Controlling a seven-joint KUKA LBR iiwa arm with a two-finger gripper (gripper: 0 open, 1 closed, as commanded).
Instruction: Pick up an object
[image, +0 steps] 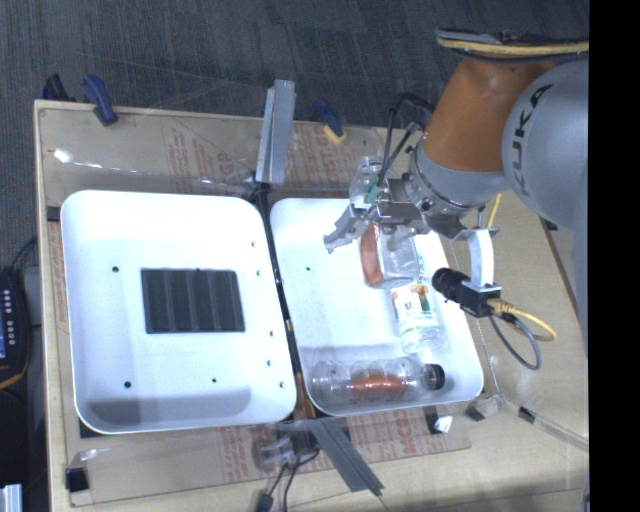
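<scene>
From the camera view, the two-finger gripper (372, 225) hangs at twelve o'clock of the right white bin (310, 300), seemingly clamping a clear, copper-tinted bottle (373, 256). I'd judge it mid-grasp; next, a straight lift.

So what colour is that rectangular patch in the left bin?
Dark grey, nearly black, with lengthwise ribs; the rectangular patch shows clearly in the camera view.

Two blue clamps (100, 100) grip the bench's (520, 440) far edge, and a dark ribbed panel (193, 300) lies in the left bin (90, 220).
</scene>
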